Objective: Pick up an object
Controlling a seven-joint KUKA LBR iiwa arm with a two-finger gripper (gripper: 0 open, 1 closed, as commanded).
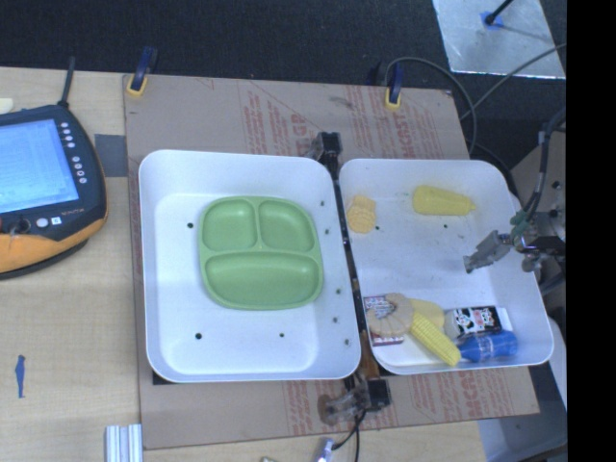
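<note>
Camera view: gripper (481,256) over right bin (500,183), near its right wall, fingers unreadable, nothing visibly held. Still approach step. Corn (443,201) nearest, up-left of gripper; next, descend over it and close.

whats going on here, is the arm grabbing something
Not yet. The gripper hangs at the right side of the right bin, with nothing seen in it. In that bin lie a corn cob, a round cracker and a pile at the near edge, including a blue bottle. The left bin holds a green divided plate.
</note>
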